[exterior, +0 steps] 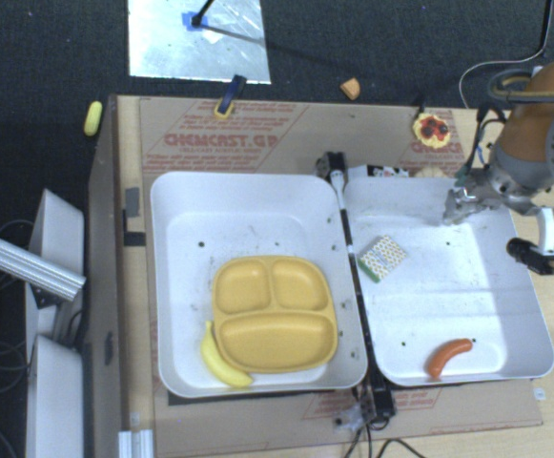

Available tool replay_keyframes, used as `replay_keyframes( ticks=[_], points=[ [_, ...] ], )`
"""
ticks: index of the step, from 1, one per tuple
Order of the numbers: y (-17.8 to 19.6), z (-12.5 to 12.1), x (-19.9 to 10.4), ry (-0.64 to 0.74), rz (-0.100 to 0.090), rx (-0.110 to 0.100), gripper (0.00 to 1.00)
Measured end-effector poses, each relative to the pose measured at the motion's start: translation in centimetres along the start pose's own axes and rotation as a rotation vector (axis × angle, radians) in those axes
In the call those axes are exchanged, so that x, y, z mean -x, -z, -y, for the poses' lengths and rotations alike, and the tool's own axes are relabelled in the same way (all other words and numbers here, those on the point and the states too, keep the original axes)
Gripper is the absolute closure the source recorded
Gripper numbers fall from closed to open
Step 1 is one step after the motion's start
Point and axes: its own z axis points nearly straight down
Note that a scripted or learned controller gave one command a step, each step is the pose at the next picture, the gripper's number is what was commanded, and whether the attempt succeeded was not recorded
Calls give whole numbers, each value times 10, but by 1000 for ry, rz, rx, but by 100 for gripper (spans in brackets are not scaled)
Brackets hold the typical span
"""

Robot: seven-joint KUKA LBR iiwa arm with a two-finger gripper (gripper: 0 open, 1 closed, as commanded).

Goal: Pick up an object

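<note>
In the right bin a small green-and-white patterned block lies near the left wall. An orange sausage rests close to that bin's front edge. The left bin holds a yellow divided plate, and a yellow banana lies against the plate's front left side. My gripper hangs over the back right part of the right bin, well away from the block and the sausage, with nothing seen in it.
The grey arm with its orange band comes in at the upper right. A small round toy pizza sits on the cardboard behind the right bin. A black divider runs between the bins.
</note>
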Motion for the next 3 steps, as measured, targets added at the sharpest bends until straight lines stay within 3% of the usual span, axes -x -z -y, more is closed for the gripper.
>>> replay_keyframes(
  ticks=[2,3],
  points=[
    [25,2,-1,-1,0,1,100],
    [5,9,0,-2,1,-1,100]
  ],
)
